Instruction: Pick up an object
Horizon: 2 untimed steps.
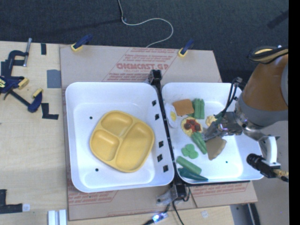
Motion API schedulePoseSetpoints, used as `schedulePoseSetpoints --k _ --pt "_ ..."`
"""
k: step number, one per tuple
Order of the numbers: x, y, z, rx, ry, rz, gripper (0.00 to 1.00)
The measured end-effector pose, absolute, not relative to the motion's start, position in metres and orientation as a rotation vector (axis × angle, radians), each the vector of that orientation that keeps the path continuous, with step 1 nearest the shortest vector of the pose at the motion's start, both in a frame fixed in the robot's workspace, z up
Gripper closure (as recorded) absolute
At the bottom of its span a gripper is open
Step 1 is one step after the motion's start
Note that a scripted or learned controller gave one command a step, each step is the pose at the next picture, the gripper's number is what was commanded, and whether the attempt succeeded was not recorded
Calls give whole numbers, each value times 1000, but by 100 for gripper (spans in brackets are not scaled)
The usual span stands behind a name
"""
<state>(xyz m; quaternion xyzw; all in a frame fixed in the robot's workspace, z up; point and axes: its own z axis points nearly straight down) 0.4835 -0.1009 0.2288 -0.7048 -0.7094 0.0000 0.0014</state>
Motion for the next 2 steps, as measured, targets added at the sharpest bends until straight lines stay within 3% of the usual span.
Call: schedulePoseSetpoints --k 1,2 --pt "509 -42 227 -2210 -2229 0 100" --pt "522 8 215 -2215 -2225 3 100"
